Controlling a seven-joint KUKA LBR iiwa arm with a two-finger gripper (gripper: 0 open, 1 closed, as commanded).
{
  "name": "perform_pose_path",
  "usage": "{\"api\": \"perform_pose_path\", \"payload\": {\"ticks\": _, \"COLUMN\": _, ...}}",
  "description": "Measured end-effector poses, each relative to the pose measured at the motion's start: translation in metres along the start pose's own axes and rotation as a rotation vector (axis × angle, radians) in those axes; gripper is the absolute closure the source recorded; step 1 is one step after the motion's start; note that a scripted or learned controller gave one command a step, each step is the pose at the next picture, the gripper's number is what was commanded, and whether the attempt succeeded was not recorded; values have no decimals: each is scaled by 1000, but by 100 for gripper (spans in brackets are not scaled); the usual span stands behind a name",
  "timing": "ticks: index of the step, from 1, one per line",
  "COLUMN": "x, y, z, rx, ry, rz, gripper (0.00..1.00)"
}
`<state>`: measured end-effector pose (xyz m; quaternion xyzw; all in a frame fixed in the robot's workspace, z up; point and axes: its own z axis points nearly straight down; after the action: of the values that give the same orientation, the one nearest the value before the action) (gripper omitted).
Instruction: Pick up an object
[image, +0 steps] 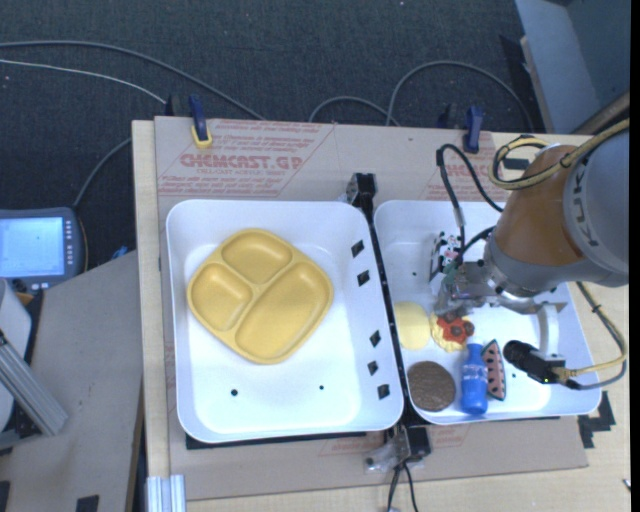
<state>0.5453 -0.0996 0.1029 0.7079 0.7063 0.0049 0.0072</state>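
gripper (455, 300) is low in the right bin (420, 225), directly over a small yellow-and-red toy (452, 330); contact and grip state cannot be told. pale yellow piece (411, 323), brown disc (431, 385) and blue bottle (474, 380) lie just beside.

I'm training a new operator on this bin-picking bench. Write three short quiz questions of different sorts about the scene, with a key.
1. True or false: the yellow divided plate lies in the left bin.
2. Which item sits nearest the right bin's front edge? A) brown disc B) pale yellow ball
3. Fill in: the blue bottle lies just right of the brown ____.

Key: 1 true; 2 A; 3 disc.
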Motion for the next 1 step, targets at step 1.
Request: {"api": "perform_pose_path", "payload": {"ticks": 1, "x": -11, "y": 2, "z": -52, "rx": 14, "ry": 3, "rz": -1, "gripper": 100}}
